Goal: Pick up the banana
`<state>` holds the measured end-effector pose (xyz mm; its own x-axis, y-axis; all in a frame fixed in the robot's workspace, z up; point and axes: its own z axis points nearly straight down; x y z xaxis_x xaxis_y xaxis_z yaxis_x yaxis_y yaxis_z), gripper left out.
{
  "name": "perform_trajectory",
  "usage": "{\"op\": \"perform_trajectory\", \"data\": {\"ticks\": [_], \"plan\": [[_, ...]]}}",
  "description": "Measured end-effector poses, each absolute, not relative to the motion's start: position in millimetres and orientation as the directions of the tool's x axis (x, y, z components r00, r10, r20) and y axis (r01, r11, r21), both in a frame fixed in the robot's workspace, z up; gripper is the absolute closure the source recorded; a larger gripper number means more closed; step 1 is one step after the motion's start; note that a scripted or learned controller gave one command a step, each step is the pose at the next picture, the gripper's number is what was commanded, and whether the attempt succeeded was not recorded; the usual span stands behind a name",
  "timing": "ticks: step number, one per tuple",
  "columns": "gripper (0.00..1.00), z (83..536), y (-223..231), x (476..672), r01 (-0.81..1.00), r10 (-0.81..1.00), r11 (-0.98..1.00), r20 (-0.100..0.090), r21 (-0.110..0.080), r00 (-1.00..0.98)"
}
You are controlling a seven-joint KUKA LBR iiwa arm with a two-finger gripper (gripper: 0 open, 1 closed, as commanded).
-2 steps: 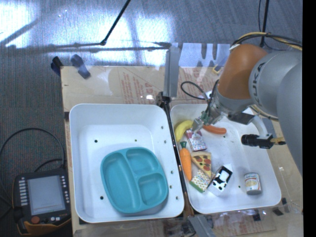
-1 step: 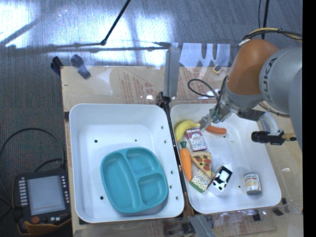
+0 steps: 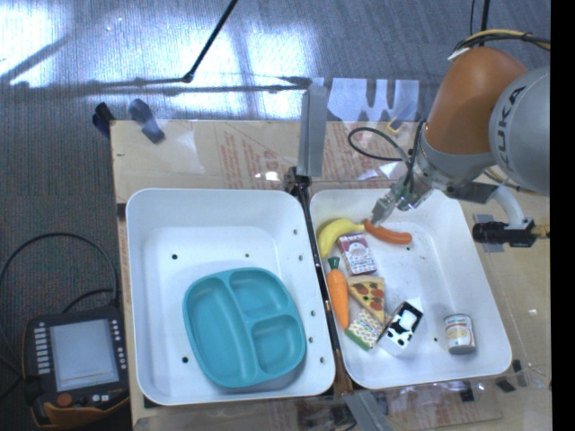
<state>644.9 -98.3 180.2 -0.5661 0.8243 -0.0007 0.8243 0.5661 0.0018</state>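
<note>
While the tool (image 3: 384,210), grip state unclear, hovered mid-frame, the curved yellow banana (image 3: 336,233) risked being missed for the adjacent orange sausage (image 3: 388,233).

The gripper (image 3: 384,209) hangs over the right bin (image 3: 485,294), just beside the banana (image 3: 334,233) and above a sausage (image 3: 390,234). A carrot (image 3: 339,298), pizza slice (image 3: 369,294) and can (image 3: 459,333) lie nearby. The left bin (image 3: 153,241) holds a teal tray (image 3: 243,329).
</note>
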Motion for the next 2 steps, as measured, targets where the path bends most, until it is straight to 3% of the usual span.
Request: {"op": "perform_trajectory", "data": {"ticks": [1, 2], "plan": [[0.00, 180, -98, 644.8, 0.824, 0.824, 0.566, -0.001, 0.002, -0.566], [0.00, 89, -91, 644.5, 0.764, 0.764, 0.645, 0.002, -0.001, -0.645]]}}
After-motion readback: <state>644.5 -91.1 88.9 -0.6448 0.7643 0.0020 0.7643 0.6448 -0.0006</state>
